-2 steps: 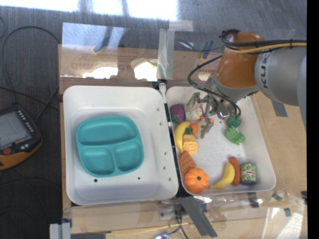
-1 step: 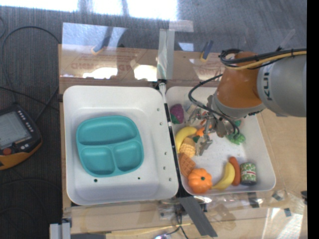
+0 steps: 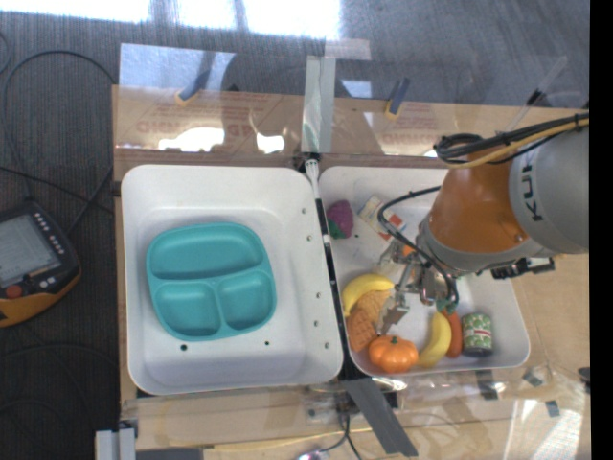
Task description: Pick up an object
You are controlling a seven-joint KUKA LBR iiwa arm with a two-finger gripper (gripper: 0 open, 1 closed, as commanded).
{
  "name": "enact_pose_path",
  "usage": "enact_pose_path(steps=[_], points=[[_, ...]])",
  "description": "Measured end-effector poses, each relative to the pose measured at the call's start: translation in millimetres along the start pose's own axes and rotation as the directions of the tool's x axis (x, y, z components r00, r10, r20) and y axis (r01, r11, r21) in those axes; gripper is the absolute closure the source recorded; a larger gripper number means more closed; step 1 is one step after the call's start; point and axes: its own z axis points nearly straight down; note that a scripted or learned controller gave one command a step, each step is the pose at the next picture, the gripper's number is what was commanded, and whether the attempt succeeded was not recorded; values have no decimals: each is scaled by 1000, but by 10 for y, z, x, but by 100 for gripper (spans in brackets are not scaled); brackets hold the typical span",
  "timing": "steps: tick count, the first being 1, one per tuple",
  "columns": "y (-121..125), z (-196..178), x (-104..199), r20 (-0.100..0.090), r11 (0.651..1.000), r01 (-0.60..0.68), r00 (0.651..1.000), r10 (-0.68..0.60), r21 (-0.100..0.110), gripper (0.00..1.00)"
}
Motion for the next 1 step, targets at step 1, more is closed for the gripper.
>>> enact_pose_path(steps=[1], points=[[62,27,-687,-7,993,-121,993,121,1,0]])
